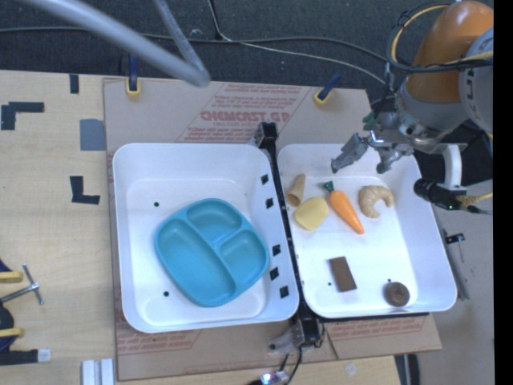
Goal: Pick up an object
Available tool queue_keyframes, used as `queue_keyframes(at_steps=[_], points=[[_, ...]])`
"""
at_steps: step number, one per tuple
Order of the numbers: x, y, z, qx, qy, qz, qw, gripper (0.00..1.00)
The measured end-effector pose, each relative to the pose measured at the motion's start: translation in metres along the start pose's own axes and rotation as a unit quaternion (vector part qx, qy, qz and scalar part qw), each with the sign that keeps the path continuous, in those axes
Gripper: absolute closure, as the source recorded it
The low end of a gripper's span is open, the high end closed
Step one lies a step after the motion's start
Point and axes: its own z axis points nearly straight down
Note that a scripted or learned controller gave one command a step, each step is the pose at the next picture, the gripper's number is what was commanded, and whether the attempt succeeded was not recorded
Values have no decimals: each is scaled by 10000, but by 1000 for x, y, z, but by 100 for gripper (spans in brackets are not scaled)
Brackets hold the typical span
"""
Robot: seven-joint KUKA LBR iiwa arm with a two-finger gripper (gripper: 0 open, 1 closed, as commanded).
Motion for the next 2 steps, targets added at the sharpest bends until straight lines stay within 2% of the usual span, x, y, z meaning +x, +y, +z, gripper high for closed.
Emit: queue_keyframes(at_steps=[2], points=[[11,4,122,-2,-4,-2,10000,0]])
